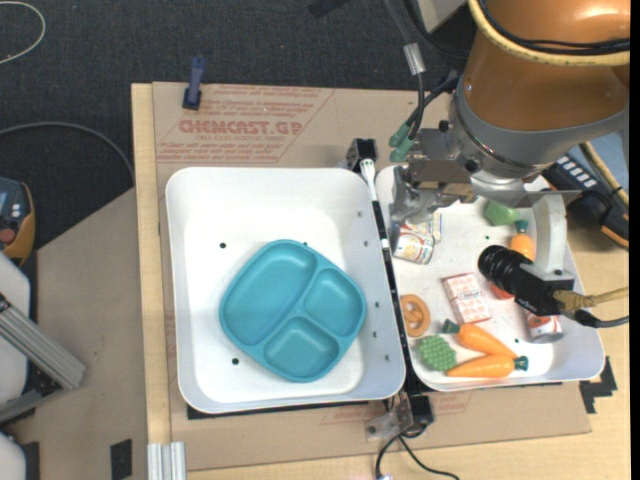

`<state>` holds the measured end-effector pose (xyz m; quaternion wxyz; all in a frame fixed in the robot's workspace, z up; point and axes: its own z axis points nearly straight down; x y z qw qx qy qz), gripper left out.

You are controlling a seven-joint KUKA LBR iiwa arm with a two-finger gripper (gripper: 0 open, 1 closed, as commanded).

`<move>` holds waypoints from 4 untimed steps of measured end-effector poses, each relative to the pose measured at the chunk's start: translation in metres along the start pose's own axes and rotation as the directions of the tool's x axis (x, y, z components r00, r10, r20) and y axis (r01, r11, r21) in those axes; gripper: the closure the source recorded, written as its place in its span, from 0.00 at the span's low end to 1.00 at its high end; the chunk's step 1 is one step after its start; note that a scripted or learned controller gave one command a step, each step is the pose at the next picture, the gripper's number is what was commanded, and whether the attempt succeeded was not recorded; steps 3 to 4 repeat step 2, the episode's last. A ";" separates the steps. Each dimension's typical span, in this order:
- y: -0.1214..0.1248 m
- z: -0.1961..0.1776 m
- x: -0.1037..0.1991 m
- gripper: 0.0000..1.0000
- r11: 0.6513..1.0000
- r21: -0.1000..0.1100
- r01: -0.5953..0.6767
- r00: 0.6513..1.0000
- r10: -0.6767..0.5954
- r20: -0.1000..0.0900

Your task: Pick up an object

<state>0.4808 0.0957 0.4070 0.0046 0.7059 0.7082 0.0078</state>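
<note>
My gripper [413,213] hangs over the far left corner of the right bin [580,353], close to the wall between the two bins. Just below it a small white labelled packet [416,245] lies on the bin floor; whether the gripper touches it is unclear. Further down the bin lie a brown pretzel [415,315], a pink and white box [467,298], two orange carrots [481,340] [486,367] and a green knobbly piece [435,352]. A green item [500,211] and a small orange item [522,245] lie partly under the arm.
The left bin [195,208] holds a teal divided plate [292,309] near its middle. Both bins stand on a brown cardboard sheet [240,118] with a blue clip [193,83] at its far edge. The arm's bulk covers the right bin's far right.
</note>
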 end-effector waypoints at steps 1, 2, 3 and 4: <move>-0.001 0.002 -0.034 1.00 1.000 0.014 -0.007 1.000 0.006 0.005; 0.000 0.055 -0.058 1.00 1.000 0.024 -0.007 1.000 0.007 0.006; 0.000 0.055 -0.058 1.00 1.000 0.024 -0.007 1.000 0.007 0.006; 0.000 0.055 -0.058 1.00 1.000 0.024 -0.007 1.000 0.007 0.006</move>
